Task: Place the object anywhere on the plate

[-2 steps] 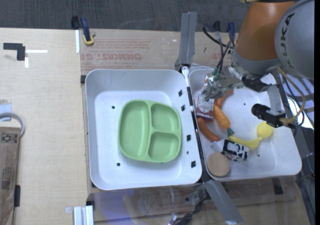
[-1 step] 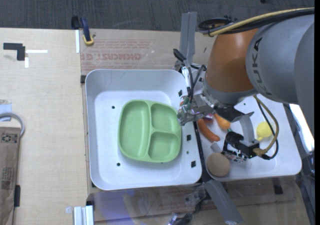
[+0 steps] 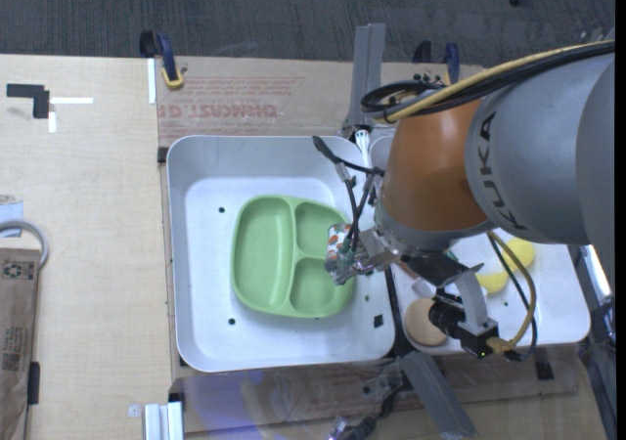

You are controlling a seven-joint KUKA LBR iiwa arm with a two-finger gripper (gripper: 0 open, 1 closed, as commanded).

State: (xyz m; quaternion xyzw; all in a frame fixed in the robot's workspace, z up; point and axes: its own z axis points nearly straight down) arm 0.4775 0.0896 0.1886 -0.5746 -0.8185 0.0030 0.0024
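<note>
I see the gripper (image 3: 344, 257) over the plate's (image 3: 266, 257) right edge, clenched on a small colourful object (image 3: 338, 241), so I'd lower gently over a compartment and let go low to stop it rolling off.

- The plate's (image 3: 266, 257) big left compartment lies bare and open from above.
- The gripper (image 3: 344, 262) and a small object (image 3: 338, 244) crowd the plate's right edge.
- The arm (image 3: 489, 154) overhangs everything right of the plate.
- Bin floor (image 3: 201, 262) left of the plate is bare.
</note>
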